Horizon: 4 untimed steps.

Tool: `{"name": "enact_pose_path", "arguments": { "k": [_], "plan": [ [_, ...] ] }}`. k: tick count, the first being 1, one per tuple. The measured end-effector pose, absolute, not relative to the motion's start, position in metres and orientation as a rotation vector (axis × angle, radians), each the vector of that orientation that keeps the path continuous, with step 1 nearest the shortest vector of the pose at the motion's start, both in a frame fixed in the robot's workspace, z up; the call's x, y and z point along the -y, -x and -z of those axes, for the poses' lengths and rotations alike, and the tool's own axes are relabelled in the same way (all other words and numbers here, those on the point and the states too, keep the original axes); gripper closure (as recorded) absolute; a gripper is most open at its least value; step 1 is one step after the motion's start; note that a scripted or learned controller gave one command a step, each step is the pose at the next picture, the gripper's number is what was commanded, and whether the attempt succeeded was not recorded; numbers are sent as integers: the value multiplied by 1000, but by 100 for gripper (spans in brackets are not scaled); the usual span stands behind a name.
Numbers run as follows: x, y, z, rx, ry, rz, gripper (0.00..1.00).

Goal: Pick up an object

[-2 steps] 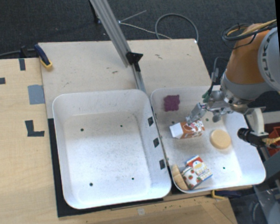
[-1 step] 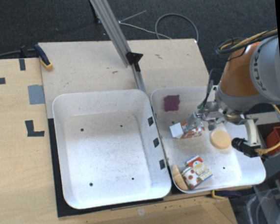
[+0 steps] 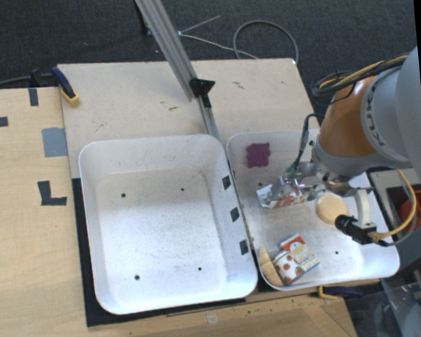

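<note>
My gripper [image 3: 298, 183] hangs low in the right bin [image 3: 368, 264], right at a crumpled silver and white wrapper [image 3: 276, 195]; whether it touches the wrapper I cannot tell. A purple square piece [image 3: 258, 154] lies at the bin's far end. A pale yellow round object [image 3: 331, 208] rests just right of the gripper. Near the front of the bin sit a red and white carton [image 3: 295, 258] and a brown wooden piece [image 3: 268, 267] beside it.
The left bin [image 3: 96, 212] stands beside the right one, their walls touching. A slanted metal rail [image 3: 177, 49] crosses the bench behind the bins. Cables [image 3: 393, 220] hang off the arm over the right bin's right side.
</note>
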<state>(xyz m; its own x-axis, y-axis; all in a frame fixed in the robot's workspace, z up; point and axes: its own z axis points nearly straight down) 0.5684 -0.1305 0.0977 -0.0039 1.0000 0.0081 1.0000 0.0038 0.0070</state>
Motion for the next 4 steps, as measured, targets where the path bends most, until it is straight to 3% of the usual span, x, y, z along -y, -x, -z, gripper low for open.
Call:
{"name": "enact_pose_path", "arguments": {
  "k": [1, 2, 4],
  "plan": [
    [132, -572, -113, 2235, 2225, 26, 100],
    [125, -570, -174, 2227, 2222, 4, 100],
    [126, -570, -255, 2225, 2222, 3, 100]
  ]
}}
